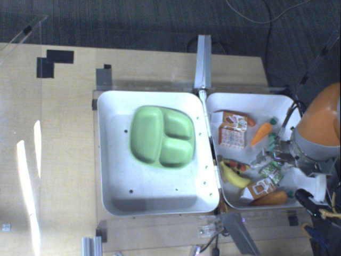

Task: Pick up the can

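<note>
In the right bin (282, 101), my gripper (270, 155) hangs low over the middle of the clutter, reaching in from the right below the orange wrist band (322, 122). Directly beneath and just in front of it lies a small silver and green object (270, 169) that looks like the can; the gripper hides part of it. From this angle I cannot make out whether anything is held.
Around the gripper lie an orange and white carton (233, 129), a carrot (260, 133), a banana (235, 175), a small printed box (261, 188) and an orange vegetable (272, 198). The left bin (114, 159) holds a green divided plate (161, 136).
</note>
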Tool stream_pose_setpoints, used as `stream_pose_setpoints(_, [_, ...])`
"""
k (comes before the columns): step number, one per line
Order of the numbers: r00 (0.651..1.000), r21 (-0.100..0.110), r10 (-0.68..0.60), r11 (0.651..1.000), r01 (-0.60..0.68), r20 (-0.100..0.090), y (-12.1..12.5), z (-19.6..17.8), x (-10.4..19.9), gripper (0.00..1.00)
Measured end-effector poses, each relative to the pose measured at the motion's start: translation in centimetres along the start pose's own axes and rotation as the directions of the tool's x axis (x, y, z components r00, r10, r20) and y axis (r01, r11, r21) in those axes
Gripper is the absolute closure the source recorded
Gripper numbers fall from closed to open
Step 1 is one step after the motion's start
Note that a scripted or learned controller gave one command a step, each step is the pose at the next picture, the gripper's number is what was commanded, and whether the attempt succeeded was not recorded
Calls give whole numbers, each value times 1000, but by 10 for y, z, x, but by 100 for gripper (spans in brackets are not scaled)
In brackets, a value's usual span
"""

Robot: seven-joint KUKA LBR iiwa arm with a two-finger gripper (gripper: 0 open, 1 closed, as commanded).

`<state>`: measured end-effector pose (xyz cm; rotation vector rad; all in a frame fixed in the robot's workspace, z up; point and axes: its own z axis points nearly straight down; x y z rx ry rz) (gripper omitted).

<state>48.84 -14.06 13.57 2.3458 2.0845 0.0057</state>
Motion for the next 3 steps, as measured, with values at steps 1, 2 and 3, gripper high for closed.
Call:
stream_pose_setpoints(1, [993, -3, 115, 993, -115, -1, 19, 48, -42, 0])
stream_pose_setpoints(2, [994, -13, 111, 994, -111, -2, 23, 35, -40, 100])
stream_pose_setpoints(3, [1000, 0, 31, 1000, -31, 1, 62, -66, -2, 100])
